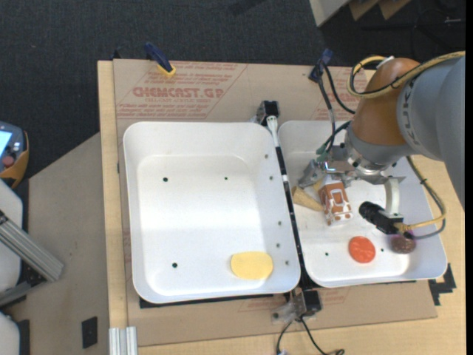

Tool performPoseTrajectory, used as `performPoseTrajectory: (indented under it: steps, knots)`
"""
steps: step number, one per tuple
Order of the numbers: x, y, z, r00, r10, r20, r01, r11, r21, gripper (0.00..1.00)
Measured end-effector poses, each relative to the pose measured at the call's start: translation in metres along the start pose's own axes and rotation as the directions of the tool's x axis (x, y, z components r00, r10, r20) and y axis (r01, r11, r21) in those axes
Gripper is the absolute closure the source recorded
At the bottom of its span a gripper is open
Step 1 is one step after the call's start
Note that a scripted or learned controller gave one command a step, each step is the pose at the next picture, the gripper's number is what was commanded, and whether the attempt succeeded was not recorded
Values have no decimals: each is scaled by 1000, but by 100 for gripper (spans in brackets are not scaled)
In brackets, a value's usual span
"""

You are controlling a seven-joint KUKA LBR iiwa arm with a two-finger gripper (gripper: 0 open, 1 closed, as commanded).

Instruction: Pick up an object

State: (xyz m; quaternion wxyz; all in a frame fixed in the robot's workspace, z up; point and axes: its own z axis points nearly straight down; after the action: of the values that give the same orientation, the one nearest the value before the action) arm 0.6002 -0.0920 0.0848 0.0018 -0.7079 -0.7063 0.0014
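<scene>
Your big grey arm (436, 106) with the orange band reached in over the right bin (384, 271). Its pincer (322, 171) hung low over the middle of that bin. You could not tell if the pincer was spread or pressed together, or if it was touching anything.

There were two white bins side by side. The left bin (199, 213) had one thing in it, a yellow oval (251, 265) by the near edge, close to the near right corner.

The right bin had four things. One orange and white box (337, 203) sat in the middle, just beside the pincer on the near side. One tan wedge (306, 198) lay by the bin's left edge, just beside the box. One red round disc (361, 249) lay by the near edge. One small dark ball (403, 242) sat near the right edge, well apart from the wedge.

The bins sat on a brown board (192, 87) with red letters. Two blue clamps (159, 58) held its far edge. The floor (66, 28) around it was dark.
</scene>
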Motion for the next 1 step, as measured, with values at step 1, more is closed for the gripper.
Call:
performPoseTrajectory:
  steps: [1]
  knots:
    - [0, 3, -11, 1000, -1, 1, 1, 1000, -8, 100]
